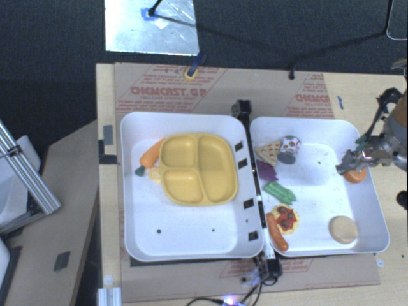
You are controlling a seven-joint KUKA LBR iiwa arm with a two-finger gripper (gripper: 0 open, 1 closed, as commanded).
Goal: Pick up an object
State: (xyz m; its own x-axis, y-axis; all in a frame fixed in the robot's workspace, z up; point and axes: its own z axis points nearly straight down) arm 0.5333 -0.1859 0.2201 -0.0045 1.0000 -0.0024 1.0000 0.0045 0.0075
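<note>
At the right bin's [366, 146] far edge, the fingers [350, 166] touch an orange object [356, 176]; their spread is unreadable.

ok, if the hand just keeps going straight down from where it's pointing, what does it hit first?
Most likely the orange piece at the right bin's right wall: the hand sits right over it. Height above it is unclear from this slanted view.

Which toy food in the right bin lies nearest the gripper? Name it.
The small orange piece at the right bin's right wall, directly under the gripper. The tan bun, green pickle and pizza slice lie farther off.
</note>
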